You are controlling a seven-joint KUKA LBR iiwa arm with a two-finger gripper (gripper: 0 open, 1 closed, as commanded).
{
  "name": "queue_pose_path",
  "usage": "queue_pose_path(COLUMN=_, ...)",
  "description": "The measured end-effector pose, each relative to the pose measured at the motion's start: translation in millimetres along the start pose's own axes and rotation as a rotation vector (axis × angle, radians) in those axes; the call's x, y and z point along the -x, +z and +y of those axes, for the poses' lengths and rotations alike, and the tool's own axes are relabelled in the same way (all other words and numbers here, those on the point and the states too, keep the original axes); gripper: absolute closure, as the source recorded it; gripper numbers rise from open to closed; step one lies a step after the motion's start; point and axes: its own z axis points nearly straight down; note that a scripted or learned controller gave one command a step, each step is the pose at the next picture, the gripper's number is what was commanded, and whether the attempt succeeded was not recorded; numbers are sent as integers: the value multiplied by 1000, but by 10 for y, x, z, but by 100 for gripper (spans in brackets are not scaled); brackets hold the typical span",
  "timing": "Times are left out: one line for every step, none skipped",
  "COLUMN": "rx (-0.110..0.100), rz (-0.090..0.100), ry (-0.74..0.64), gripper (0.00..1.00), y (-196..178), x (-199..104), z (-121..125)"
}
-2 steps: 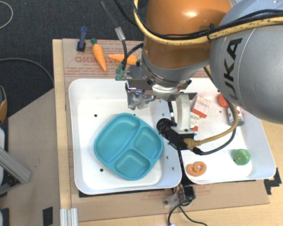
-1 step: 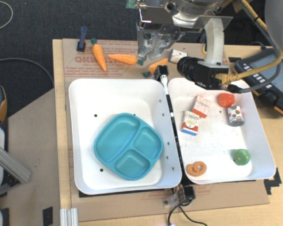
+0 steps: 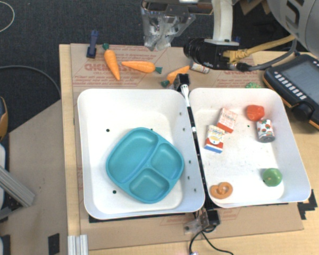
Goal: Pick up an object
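1. Camera view, looking down: a desk (image 3: 69,142) covered with brown cardboard stands on dark carpet and bears two shallow white bins side by side.
2. The left bin (image 3: 90,116) holds a teal divided plate (image 3: 144,165).
3. The right bin (image 3: 290,158) holds two small cartons (image 3: 215,139) (image 3: 227,120), a red tomato (image 3: 255,112), a small can (image 3: 265,130), a green round fruit (image 3: 271,177) and an orange ring-shaped piece (image 3: 221,190).
4. Three toy carrots (image 3: 112,64) (image 3: 140,66) (image 3: 177,74) lie on the cardboard behind the bins.
5. The gripper (image 3: 160,36) hangs above the desk's far edge, beyond the left bin. Its translucent fingers (image 3: 154,31) point downward with nothing between them; whether they are spread or closed, I cannot tell.
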Motion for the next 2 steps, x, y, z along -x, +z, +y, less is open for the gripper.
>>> queue_pose_path(rx=-14, rz=-3, ry=4, gripper=100, y=589, x=372, z=-819)
queue_pose_path(rx=-2, rz=0, ry=0, gripper=100, y=453, x=344, z=-779)
